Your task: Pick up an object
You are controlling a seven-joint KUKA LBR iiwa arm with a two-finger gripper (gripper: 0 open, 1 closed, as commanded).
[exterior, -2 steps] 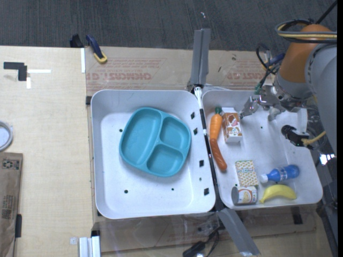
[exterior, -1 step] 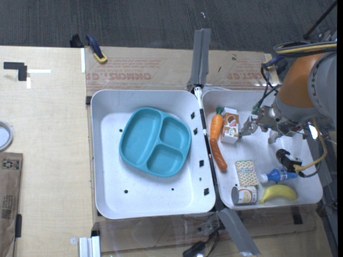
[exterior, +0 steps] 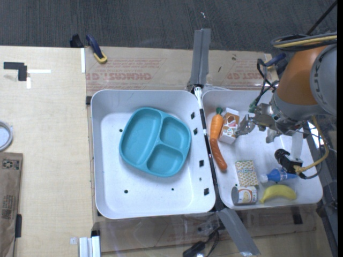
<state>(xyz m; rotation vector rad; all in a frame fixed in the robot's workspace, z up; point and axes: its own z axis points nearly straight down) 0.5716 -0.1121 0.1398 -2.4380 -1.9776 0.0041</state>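
Note:
My gripper (exterior: 257,131) hangs over the upper part of the right bin (exterior: 316,194), open, with nothing between its fingers. Just to its left stands a small white and red carton (exterior: 230,125), and beside that lies an orange carrot (exterior: 215,126). A red-orange sausage (exterior: 219,158) lies below the carrot along the bin's left wall. Toward the front of this bin are a patterned flat box (exterior: 246,173), a small can (exterior: 244,195), a yellow banana (exterior: 278,193) and a small blue object (exterior: 275,175).
The left bin (exterior: 107,191) holds a blue divided plate (exterior: 155,142). A grey bar (exterior: 201,58) stands above the wall between the two bins. On the bench at far left lie a tape roll (exterior: 3,137) and a brown packet (exterior: 9,197).

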